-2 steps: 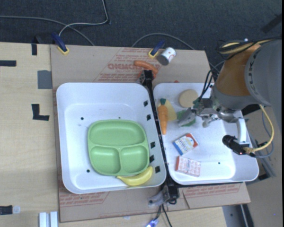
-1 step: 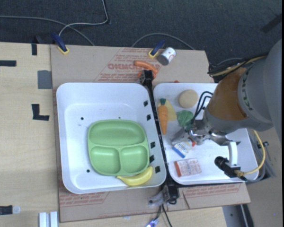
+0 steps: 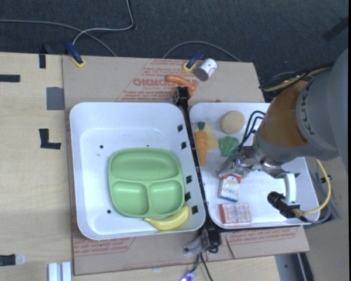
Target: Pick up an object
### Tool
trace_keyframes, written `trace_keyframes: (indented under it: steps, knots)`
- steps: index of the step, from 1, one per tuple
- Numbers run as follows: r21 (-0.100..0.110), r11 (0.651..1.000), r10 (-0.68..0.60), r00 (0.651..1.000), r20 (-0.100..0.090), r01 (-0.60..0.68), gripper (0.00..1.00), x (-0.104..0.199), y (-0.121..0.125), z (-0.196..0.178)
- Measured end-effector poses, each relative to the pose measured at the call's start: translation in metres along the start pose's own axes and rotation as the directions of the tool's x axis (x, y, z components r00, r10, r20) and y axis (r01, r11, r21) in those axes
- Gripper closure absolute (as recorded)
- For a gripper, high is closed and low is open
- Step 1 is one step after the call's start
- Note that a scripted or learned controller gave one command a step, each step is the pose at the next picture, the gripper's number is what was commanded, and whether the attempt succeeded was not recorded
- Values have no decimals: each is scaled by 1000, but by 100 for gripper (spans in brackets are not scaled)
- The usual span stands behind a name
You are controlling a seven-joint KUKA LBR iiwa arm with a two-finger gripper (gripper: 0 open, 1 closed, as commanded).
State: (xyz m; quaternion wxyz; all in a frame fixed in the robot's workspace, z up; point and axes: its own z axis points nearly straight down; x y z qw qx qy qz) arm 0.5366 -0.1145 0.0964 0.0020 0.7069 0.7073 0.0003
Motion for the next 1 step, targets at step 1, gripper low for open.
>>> trace_keyframes:
  steps: [1]
  knots:
    - [3,1000,-2,1000,-3,2,100,70,29,-88]
